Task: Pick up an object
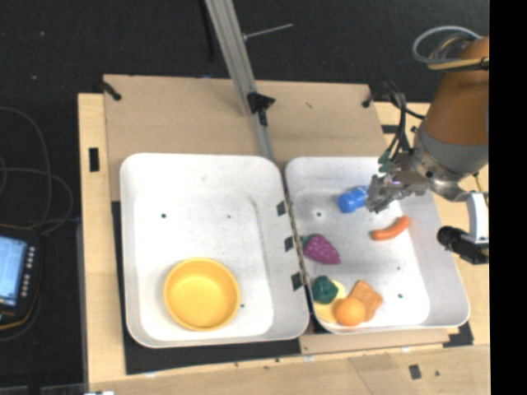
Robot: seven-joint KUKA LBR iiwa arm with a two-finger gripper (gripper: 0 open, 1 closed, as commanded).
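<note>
The gripper [380, 194] is seen low over the right bin [428, 299], at 3 o'clock of the blue object [352, 200] and just beside it; the claw's state cannot be told (dark and blurred). Nothing is seen lifted. An orange carrot-like piece [389, 230] lies at the gripper's 6 o'clock, a purple piece [321, 248] at its 8 o'clock, so the pick is judged not yet done.

I work in a robot lab. My plywood bench [206, 113] stands on dark carpet, a metal camera pole [235, 48] rises behind my two white bins [136, 188], and a control pendant [15, 274] lies nearby.
</note>
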